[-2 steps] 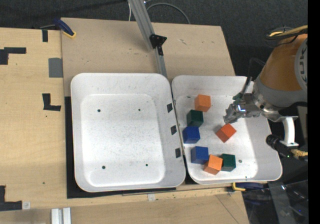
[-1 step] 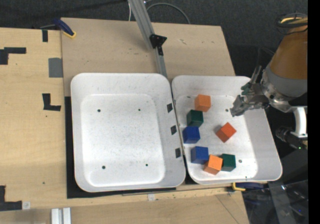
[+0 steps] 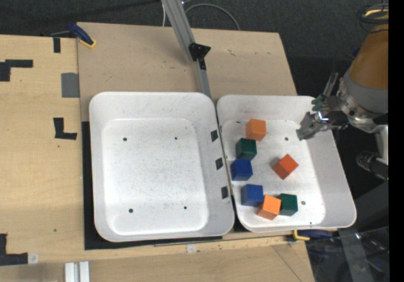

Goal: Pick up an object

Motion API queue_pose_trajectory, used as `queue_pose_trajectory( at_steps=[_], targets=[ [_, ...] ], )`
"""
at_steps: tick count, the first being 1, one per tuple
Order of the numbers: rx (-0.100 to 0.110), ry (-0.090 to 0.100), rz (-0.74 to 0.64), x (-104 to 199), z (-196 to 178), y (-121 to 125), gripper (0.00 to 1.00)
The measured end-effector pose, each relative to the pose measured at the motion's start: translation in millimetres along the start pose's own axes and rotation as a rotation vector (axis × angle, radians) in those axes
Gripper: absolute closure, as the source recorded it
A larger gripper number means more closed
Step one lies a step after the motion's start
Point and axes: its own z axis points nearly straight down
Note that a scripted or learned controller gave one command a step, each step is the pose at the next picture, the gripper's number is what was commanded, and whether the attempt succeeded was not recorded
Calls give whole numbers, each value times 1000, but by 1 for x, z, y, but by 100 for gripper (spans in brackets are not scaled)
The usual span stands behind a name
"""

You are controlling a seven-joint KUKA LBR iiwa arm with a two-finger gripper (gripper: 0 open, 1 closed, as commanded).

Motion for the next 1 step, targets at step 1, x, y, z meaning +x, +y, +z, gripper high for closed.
queue_pose_trajectory(
  at_steps=[1],
  targets=[
    [5, 1, -4, 48, 16, 11, 100]
  ],
)
